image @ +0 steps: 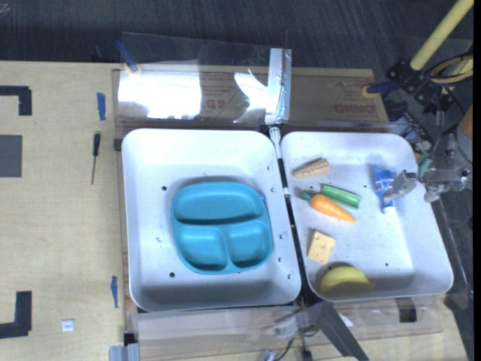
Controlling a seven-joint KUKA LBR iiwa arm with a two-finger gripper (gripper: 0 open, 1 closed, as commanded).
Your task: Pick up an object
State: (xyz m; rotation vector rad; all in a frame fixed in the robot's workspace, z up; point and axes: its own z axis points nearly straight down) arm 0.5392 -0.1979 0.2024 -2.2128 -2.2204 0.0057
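The right bin (421, 273) holds a blue and white packet (384, 184), an orange carrot (331, 207) with a green piece (342, 196) beside it, a tan bread wedge (311, 168), a yellow cheese block (322, 247) and a yellow banana-like fruit (343, 278). My gripper (418, 189) hangs over the bin's right side, just right of the packet. It is open, one finger (404, 183) reaching close to the packet's right edge. Nothing sits between the fingers.
The left bin (143, 164) carries a blue divided plate (220, 225). A clear plastic sheet and a cardboard strip (225, 96) lie behind both bins. Cables and a yellow pole (443, 28) crowd the upper right corner.
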